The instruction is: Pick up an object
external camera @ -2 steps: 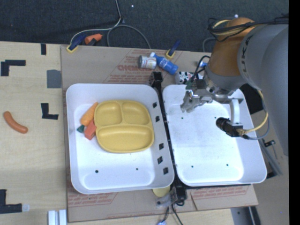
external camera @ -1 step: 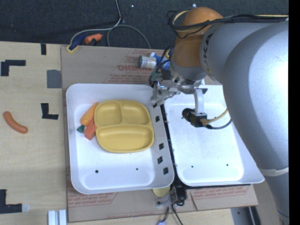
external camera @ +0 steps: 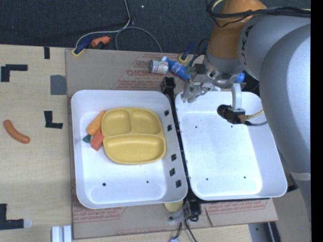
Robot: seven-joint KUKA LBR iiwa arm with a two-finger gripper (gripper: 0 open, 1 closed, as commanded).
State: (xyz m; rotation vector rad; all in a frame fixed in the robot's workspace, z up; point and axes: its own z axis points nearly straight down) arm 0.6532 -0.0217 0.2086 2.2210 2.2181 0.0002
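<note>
A yellow divided plate (external camera: 133, 135) lies in the left bin (external camera: 121, 195). Against its left side rest an orange carrot-like piece (external camera: 94, 123) and a reddish-orange piece (external camera: 97, 141) with a bit of green beside it. My gripper (external camera: 194, 91) hangs over the far left corner of the right bin (external camera: 227, 160), close to the divider between the two bins. It is well apart from the plate and the orange pieces, and I see nothing held in it. The wrist above it hides part of the bin's far rim.
A small sausage-shaped toy (external camera: 16, 131) lies on the bench far to the left, outside the bins. Blue and white clamps (external camera: 166, 66) sit behind the bins, with an orange clamp (external camera: 101, 41) further left. A black cable fitting (external camera: 229, 113) hangs off the wrist over the right bin.
</note>
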